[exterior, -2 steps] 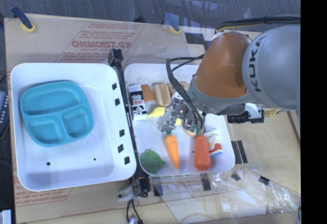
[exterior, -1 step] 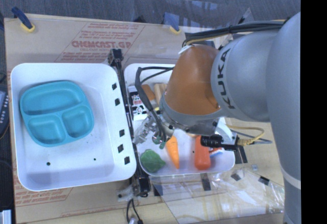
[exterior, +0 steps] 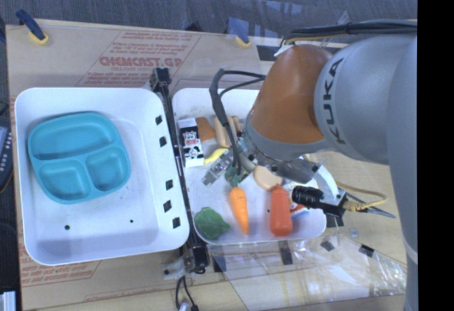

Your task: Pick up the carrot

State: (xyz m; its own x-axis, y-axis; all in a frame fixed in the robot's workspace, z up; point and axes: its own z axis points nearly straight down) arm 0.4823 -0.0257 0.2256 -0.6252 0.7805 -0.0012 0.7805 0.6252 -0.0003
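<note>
From my end I count one carrot (exterior: pixel 240 209) lying in the right bin (exterior: pixel 312 230) near its front edge, with one green leafy thing (exterior: pixel 211 222) on its left and one red piece (exterior: pixel 280 212) on its right. One blue tray (exterior: pixel 76 155) sits in the left bin (exterior: pixel 92 238). The gripper (exterior: pixel 228 169) is probably just behind the carrot; can't tell its state.

We see the arm (exterior: pixel 369 96) entering from the right, its grey link crossing the upper right. The orange band (exterior: pixel 291 96) sits above the wrist, which points down and left. The pincer (exterior: pixel 230 169) hangs low beneath the wrist. Black cables (exterior: pixel 227 82) loop over the wrist's left side.
</note>
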